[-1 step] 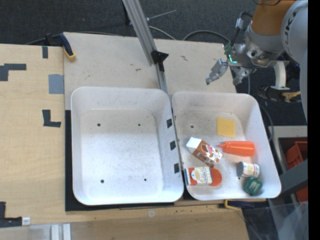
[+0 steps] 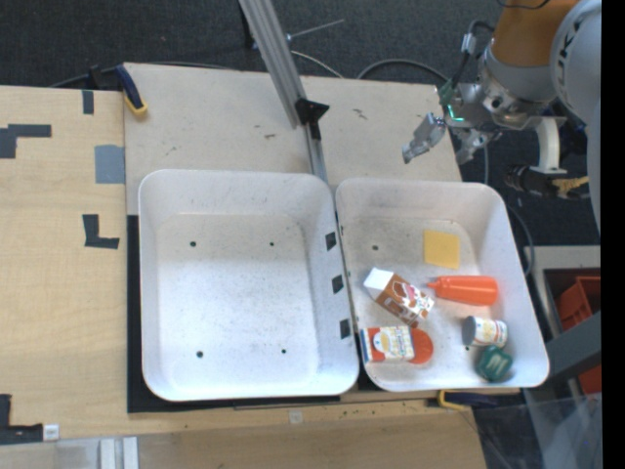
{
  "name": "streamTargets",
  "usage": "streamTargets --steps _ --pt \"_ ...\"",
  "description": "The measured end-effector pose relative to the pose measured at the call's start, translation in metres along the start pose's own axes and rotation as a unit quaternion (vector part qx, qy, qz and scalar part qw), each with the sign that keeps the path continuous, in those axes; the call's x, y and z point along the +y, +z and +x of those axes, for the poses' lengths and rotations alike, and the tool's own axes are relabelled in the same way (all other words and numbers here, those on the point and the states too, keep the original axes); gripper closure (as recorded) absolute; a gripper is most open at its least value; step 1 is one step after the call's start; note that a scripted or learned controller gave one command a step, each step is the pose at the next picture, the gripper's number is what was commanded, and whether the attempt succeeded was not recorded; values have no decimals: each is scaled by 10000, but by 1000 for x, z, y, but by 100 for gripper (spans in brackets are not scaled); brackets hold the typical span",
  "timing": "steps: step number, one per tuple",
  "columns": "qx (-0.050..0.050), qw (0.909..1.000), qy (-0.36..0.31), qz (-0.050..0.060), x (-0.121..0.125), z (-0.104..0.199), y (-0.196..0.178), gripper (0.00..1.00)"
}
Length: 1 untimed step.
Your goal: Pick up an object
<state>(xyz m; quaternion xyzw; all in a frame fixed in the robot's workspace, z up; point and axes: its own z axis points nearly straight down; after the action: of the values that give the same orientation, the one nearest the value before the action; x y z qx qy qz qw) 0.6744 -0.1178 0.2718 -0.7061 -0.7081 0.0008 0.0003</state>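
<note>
The right shallow white plastic bin [image 2: 508, 223], speckled w/ dark marks, holds a flat yellow square sponge [image 2: 441, 249], an orange plastic bottle [image 2: 467, 288] lying on its side, a small brown-white carton [image 2: 398, 296], a red-white packet [image 2: 395, 344], a small white cup [image 2: 485, 332] and a dark green lump [image 2: 494, 363]. The grey two-finger gripper [image 2: 426, 139] hangs above the pale wooden bench [image 2: 215, 115], well apart from these things, its fingers released and grasping nothing. The arm is cut off at the top right; labels are too small to read.
</note>
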Motion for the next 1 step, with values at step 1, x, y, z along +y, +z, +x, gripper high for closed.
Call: streamTargets --steps 1 --pt "-1 10000 6 19 -3 0 44 0"
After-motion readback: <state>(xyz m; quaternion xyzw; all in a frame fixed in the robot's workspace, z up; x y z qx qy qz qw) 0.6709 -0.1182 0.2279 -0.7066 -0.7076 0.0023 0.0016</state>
